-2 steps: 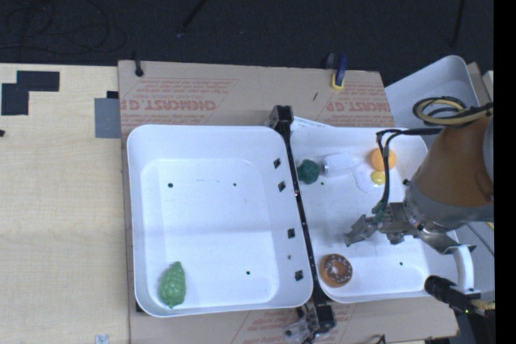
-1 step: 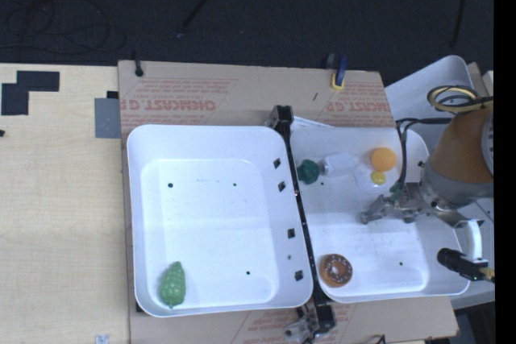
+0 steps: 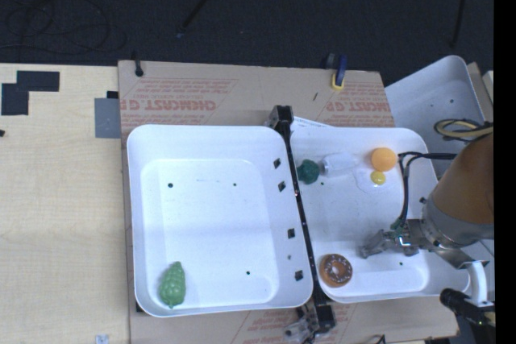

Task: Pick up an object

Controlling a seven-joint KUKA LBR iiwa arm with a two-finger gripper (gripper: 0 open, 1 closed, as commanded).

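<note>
My gripper [image 3: 390, 243] hangs low over the right bin [image 3: 403, 286], near its front right part, and stands open with nothing between its fingers. A brown glazed donut [image 3: 335, 270] lies just left of it by the bin's front edge. Farther back in the same bin are an orange ball [image 3: 384, 159], a small yellow piece [image 3: 377, 179], a clear plastic item [image 3: 343, 165] and a dark green lump [image 3: 308, 171] against the left wall. A light green bumpy object [image 3: 172, 284] rests in the front left corner of the left bin [image 3: 201, 149].
A black divider rail [image 3: 295, 205] runs between the two bins. The grey arm with its orange band [image 3: 472, 189] comes in from the right over the right bin's edge, with cables [image 3: 407, 173] looping above the gripper. Both bins sit on a cardboard sheet [image 3: 242, 97].
</note>
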